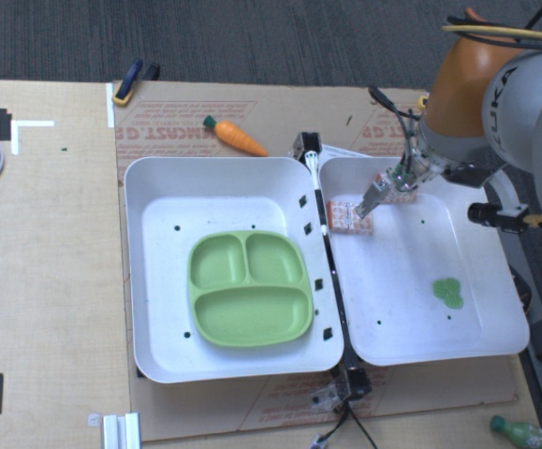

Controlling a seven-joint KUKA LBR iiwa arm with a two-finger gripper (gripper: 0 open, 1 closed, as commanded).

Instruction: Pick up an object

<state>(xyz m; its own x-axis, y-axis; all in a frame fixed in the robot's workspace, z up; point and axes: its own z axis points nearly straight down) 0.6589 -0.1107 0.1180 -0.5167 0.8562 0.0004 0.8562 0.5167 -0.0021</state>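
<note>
A small red-and-white packet lies at the far left of the right bin, against the wall between the two bins. My gripper reaches down and to the left from the grey arm, and its tip is at the packet's upper right edge. Whether it touches the packet I cannot tell. A small green lumpy object lies toward the right side of the same bin, well away from the gripper.
The left bin holds a green divided plate. A toy carrot lies on the cardboard behind the bins. A blue-and-yellow tool sits at the back left, and a green bottle at the front right.
</note>
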